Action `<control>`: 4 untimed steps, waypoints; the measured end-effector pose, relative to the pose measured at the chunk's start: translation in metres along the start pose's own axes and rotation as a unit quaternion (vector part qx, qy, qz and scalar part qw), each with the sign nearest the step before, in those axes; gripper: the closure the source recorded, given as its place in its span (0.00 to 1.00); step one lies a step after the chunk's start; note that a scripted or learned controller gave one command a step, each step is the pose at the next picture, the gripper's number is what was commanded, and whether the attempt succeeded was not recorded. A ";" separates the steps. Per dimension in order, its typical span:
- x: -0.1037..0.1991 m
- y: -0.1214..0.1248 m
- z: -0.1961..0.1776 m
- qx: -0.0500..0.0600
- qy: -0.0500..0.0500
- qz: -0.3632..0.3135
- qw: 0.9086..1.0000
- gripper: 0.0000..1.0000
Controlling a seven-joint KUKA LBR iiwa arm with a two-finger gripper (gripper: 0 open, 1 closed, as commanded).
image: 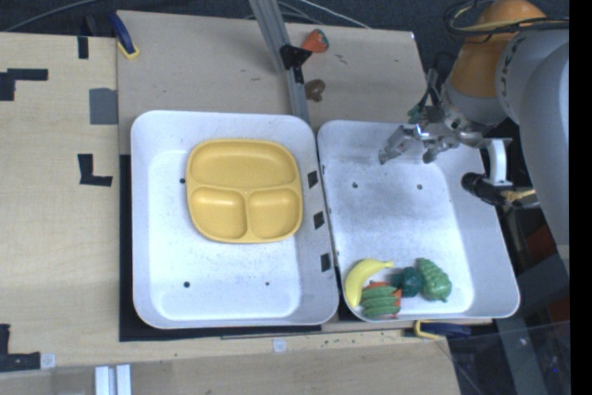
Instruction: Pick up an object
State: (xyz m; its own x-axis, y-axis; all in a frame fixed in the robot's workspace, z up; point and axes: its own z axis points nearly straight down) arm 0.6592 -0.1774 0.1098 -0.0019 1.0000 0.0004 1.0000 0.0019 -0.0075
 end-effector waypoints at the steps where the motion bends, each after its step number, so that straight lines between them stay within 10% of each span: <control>1: 0.000 0.002 -0.015 -0.003 -0.001 -0.001 1.000 1.00; 3: 0.000 0.002 -0.132 -0.006 -0.001 0.000 1.000 1.00; 4: 0.056 -0.009 -0.139 -0.004 0.000 -0.002 1.000 1.00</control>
State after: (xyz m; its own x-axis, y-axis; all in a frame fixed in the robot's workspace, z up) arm 0.6510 -0.1218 0.2494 -0.0060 1.0000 0.0012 1.0000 0.0060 -0.0002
